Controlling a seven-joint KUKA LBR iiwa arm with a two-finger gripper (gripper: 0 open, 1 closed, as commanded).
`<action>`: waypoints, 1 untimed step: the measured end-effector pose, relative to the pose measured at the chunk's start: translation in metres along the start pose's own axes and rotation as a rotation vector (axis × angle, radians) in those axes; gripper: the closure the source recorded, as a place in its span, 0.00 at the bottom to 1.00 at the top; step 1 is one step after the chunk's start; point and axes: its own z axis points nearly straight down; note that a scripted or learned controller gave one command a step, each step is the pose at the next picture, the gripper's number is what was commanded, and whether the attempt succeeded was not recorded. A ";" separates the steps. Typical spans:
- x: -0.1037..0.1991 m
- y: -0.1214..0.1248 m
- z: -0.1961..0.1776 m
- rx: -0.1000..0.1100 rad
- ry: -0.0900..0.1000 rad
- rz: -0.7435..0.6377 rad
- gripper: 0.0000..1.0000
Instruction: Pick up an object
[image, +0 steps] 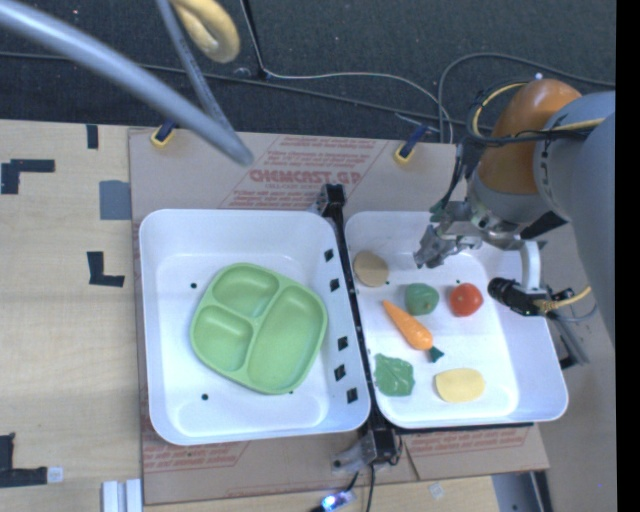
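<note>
The right bin (530, 400) holds several toy foods: a tan round piece (371, 268), a green round piece (421, 297), a red tomato (465, 299), an orange carrot (409, 325), a green leafy piece (394, 375) and a yellow piece (459, 384). My gripper (433, 250) hangs over the bin's far part, between the tan piece and the tomato, just above the green round piece. Nothing shows between its fingers.
The left bin (165, 400) holds a green divided plate (260, 327). A black clip rail (345, 300) runs between the bins. Cables (520, 292) hang off the wrist at the right bin's far right rim. Grey tubes (130, 70) cross the upper left.
</note>
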 end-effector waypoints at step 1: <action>0.001 0.002 -0.064 -0.003 -0.001 -0.001 1.00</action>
